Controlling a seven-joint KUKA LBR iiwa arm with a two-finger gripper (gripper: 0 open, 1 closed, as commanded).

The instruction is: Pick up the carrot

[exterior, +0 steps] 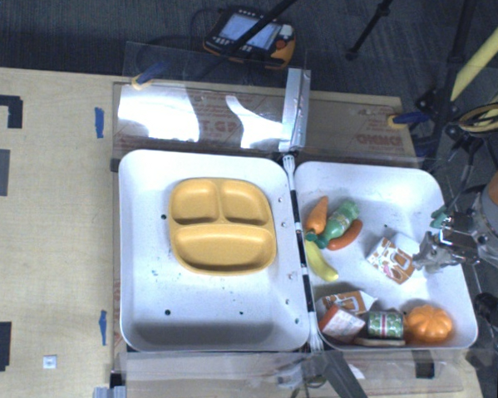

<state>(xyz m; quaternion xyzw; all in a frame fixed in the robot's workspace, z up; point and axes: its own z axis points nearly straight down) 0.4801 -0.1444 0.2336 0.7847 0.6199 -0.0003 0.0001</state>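
Camera view — we note the carrot [316,214] lying in the right bin [416,188], far-left part, beside a green-topped toy [341,220]. Gripper [440,250] sits at the bin's right rim, well apart from it; we cannot tell its state. Yellow tray [223,226] occupies the left bin [139,230].

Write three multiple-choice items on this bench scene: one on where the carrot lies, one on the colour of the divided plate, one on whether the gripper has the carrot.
1. Where is the carrot?
A. In the right bin, near the wall between the bins
B. On the divided plate
C. On the bench outside the bins

2. What colour is the divided plate?
A. Blue
B. Yellow
C. Green

3. How does the gripper stand to the carrot?
A. Holding it
B. Pressing on it
C. Apart from it, at the right bin's far right side

Key: 1 A, it lies beside the green bottle by the dividing wall; 2 B, the plate is yellow; 3 C, other items lie between them.
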